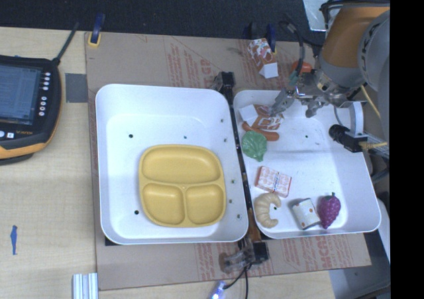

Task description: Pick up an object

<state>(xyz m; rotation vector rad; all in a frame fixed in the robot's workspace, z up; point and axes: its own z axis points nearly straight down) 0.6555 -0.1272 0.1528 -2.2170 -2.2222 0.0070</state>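
A yellow three-compartment tray (181, 185) sat in the left bin (119, 112), left of the divider. In the right bin (351, 172) lay a green leafy toy (254, 146), a sausage (264, 134), a wafer packet (273, 181), a croissant (267, 209), a small cup (305, 213) and purple grapes (329, 208). The gripper (296, 99), jaws spread apart, hung above the bin's far end, nearest the sausage.

Bench (40, 211): cardboard sheet (165, 59), two white bins (109, 158), perhaps pendant (26, 105).
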